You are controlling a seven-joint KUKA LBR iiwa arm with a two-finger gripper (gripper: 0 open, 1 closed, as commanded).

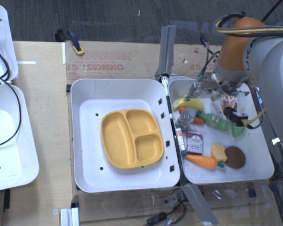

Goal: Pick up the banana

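The banana (189, 103) is yellow and lies in the far left part of the right bin (261, 171), close to the wall between the two bins. My gripper (223, 96) hangs over the far part of the same bin, to the right of the banana and a little apart from it. The grey wrist with its orange band (236, 51) rises above the gripper and hides part of the bin's back edge.
A green bottle (218, 122), a small can (185, 118), a red box (194, 142), a carrot (202, 161), a brown disc (235, 157) and a yellow piece (218, 150) share the right bin. The left bin (82, 126) holds a yellow divided plate (132, 138).
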